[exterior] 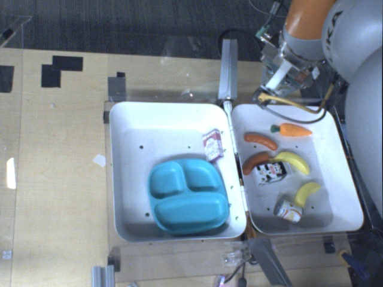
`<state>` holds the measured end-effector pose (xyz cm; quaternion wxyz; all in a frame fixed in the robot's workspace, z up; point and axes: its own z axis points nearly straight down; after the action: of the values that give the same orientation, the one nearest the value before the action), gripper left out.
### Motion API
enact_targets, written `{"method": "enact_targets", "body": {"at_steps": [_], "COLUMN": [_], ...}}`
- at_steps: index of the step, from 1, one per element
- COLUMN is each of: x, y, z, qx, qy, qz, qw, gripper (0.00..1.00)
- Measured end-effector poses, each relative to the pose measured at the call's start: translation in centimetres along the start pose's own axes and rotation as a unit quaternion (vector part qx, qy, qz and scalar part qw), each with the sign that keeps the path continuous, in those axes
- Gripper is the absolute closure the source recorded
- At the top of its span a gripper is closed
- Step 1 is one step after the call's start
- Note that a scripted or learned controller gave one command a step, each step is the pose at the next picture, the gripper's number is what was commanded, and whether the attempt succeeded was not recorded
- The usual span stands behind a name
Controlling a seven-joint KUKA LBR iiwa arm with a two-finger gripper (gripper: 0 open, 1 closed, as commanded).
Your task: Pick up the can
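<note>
**A:** In the camera view, where did you see the can (288, 211)?

**B:** You saw it in the right bin (353, 205), close to the front wall. It lay on its side. Its long way ran from upper left to lower right, with a round end turned up and to the left.

**A:** Was there room around it?

**B:** You had bare white floor on its left and right. A yellow banana piece (307, 192) sat just beside it, up and to the right. Farther back were a black-and-white packet (270, 171), another banana (292, 162), two sausages (260, 140) and a carrot (291, 130).

**A:** And the left bin (128, 178)?

**B:** It held a blue tray (187, 196) and a small red packet (213, 144).

**A:** What about the gripper (270, 88)?

**B:** It was over the right bin's back edge, well apart from the can. You could not tell how its tips stood.
</note>
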<state>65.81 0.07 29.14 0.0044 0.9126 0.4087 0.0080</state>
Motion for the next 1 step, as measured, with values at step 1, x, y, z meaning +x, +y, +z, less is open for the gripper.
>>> {"method": "enact_targets", "body": {"at_steps": [1], "x": [0.14], "y": [0.06], "z": [-1.10], "qx": [-0.002], "qy": [0.001], "qz": [-0.004], "qw": [1.0000], "gripper": [1.00]}}
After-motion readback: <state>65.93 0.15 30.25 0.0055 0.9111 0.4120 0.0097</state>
